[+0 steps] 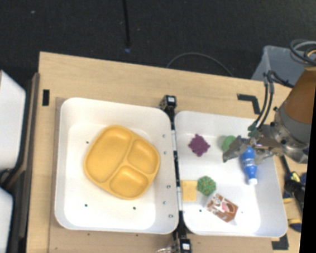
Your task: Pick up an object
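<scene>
The wooden tabletop point(118, 79) carries two shallow white bins pressed side by side, a clip at each end of their shared seam. The left bin point(66, 198) holds one thing, a yellow divided plate point(122, 161) with three compartments, sitting a little left of the bin's middle and turned at an angle.

The right bin point(260, 218) is the crowded one. The grey arm with its orange band point(303, 102) leans in over the bin's far right corner, cables hanging beside it. Its pincer point(246, 150) sits low near the far edge, fingers spread, one on either side of the top of a blue bottle point(249, 165); whether they touch it I cannot tell. The bottle lies on its side, its white cap pointing toward the bin's near edge.

Just left of the pincer lies a small green object point(228, 142), partly hidden by a finger. Farther left, toward the seam, is a purple spiky object point(199, 145). Near the bin's near edge, a brown and white packet point(222, 207) lies tilted, a green bumpy ball point(206, 185) sits just beyond it, and a pale yellow block point(189, 191) rests against the seam wall.
</scene>
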Controlling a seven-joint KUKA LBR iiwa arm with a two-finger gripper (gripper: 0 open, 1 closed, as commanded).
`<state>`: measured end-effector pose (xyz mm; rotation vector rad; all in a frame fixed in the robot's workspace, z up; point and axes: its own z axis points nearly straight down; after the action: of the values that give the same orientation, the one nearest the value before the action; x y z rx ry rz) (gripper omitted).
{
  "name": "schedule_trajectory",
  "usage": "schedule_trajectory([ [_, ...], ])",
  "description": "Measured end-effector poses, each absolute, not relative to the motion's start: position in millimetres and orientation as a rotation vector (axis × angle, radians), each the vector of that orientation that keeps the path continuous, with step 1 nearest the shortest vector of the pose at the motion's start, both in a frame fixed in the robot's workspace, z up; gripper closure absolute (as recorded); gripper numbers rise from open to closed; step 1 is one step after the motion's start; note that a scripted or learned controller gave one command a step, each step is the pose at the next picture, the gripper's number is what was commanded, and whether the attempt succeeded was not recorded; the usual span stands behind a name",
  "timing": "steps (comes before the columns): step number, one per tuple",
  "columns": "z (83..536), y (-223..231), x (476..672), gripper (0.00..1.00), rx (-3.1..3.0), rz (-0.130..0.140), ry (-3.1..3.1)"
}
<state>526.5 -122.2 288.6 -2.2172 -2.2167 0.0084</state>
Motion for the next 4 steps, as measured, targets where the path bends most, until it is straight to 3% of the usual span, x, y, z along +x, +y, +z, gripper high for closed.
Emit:
schedule_trajectory([
  [1, 294, -122, 528.2, 0.00, -2.221, -0.001, -2.226],
  [3, 207, -128, 524.0, 0.00, -2.223, 0.004, -2.220],
  [4, 152, -127, 533.6, 0.00, -2.223, 0.005, -2.218],
])
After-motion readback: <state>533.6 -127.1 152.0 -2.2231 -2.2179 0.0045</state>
